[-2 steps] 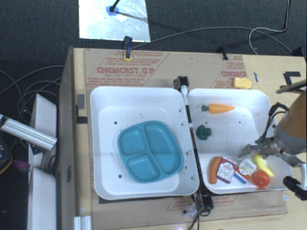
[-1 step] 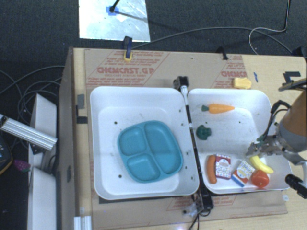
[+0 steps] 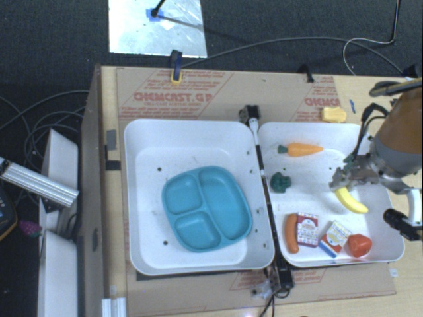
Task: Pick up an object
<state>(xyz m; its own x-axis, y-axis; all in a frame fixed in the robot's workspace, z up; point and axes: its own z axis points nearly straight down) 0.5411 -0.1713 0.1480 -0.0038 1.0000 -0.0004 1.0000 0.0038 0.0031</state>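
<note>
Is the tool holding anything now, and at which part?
Cannot be told. The tool is right at the banana's upper end, but no grip shows.

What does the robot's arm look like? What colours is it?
The arm is chunky and rounded, grey with a wide orange band above the wrist. A dark cable loops beside the orange part. At its tip is the end effector, a small grey metal piece that looks much thinner than the fat arm. A black part sticks out lower down, near the bin's edge.
</note>
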